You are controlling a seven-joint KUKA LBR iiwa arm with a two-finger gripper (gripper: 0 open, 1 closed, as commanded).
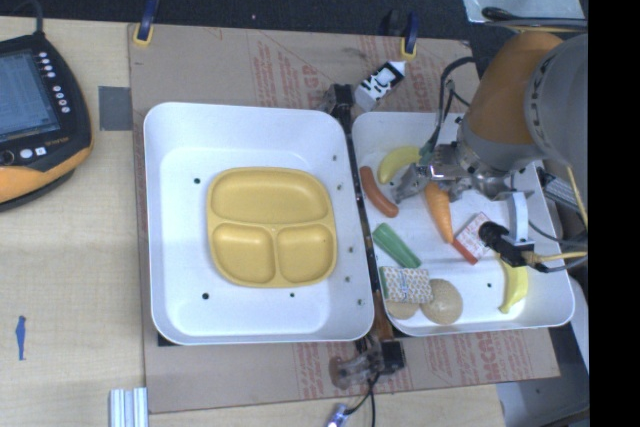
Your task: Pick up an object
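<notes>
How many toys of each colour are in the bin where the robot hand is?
Yellow: 2, a banana and a yellow piece
Orange: 1, a carrot
Reddish-brown: 1, a sausage
Green: 1, a green stick
Red and white: 1, a small packet
Patterned: 1, a box
Tan: 1, a round bun
Total: 8
</notes>
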